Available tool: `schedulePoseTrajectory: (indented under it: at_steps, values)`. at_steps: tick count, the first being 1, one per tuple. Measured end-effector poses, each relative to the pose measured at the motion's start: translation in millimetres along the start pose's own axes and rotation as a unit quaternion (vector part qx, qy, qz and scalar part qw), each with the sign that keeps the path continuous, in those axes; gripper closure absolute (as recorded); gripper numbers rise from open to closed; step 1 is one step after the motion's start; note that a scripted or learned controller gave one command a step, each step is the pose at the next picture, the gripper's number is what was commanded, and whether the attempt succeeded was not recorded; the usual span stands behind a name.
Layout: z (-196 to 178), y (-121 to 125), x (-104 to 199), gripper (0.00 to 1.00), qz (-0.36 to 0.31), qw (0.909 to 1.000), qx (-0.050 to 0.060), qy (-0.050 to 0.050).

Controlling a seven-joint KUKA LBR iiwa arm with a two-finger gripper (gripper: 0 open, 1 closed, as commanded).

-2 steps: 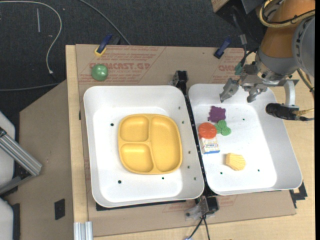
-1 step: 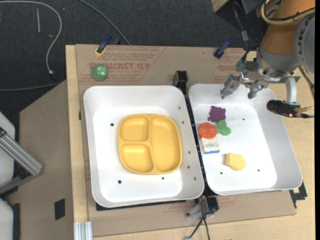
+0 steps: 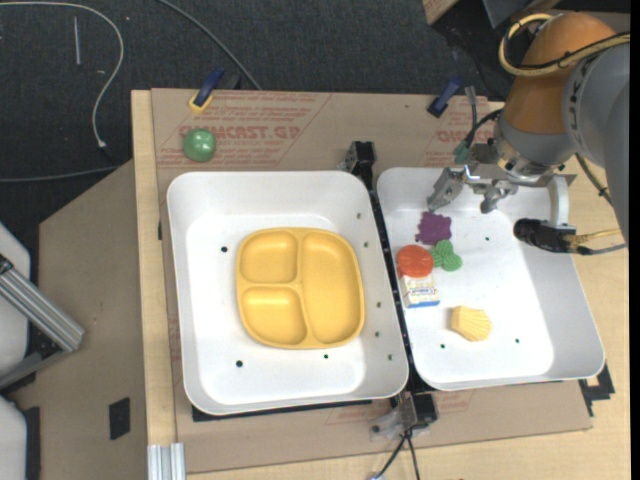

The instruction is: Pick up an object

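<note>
Plate (image 3: 300,288): yellow, three compartments, set mid left bin (image 3: 195,218).
Ball (image 3: 200,145): green, on cardboard (image 3: 150,268), far left, beyond the bin.
Clips (image 3: 208,88): blue, at the cardboard's far edge.
Cable (image 3: 100,118): white, on dark floor, far left.

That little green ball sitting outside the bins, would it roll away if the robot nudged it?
Probably, yes. The green ball looks round and smooth, so a nudge would likely send it rolling. It rests on flat cardboard with no rim nearby to stop it. It looks small and likely light, though its weight can't be judged here.
</note>
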State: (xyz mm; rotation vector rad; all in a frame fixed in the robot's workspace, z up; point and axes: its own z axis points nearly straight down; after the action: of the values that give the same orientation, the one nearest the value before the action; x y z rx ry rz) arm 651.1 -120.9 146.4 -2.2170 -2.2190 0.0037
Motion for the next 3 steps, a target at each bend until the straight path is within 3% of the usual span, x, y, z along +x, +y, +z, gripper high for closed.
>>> schedulePoseTrajectory:
  at_steps: [1,2,3]
  values:
    - [49.5,9.1,-3.3,0.00,0.000,1.0000,0.000,0.000]
    - [61.7,9.1,-2.6,0.00,0.000,1.0000,-0.001,0.000]
    - [48.0,11.2,-2.4,1.00,-0.001,1.0000,-0.004,-0.001]
